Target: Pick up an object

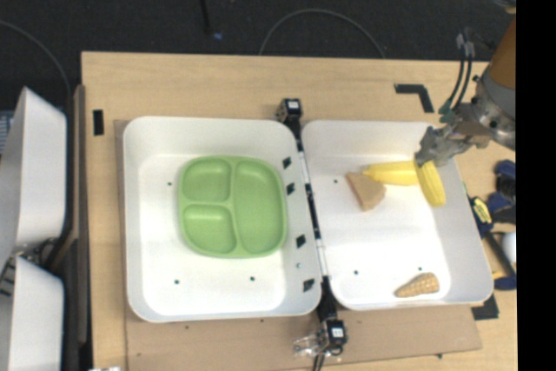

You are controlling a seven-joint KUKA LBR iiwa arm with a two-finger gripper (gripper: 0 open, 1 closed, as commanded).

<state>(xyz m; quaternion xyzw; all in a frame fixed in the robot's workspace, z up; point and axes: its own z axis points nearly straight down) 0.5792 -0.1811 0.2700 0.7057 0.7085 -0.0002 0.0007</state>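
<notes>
Gripper [432, 154], finger state unclear, sits atop the yellow corn cob [432, 183] in the right bin [391, 274]

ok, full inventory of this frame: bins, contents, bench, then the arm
bins: 2, white, side by side on the bench
divided plate: 1, green, middle of the left bin
corn cobs: 2, yellow, upper part of the right bin, one lying across, one running top to bottom beside it
wedge-shaped piece: 1, tan, right bin, left of the corn
cone-shaped piece: 1, tan-orange, right bin near its bottom edge
bench: 1, light wood
arm: 1, grey, enters from the right
hand: 1, grey, just above the vertical cob
</notes>
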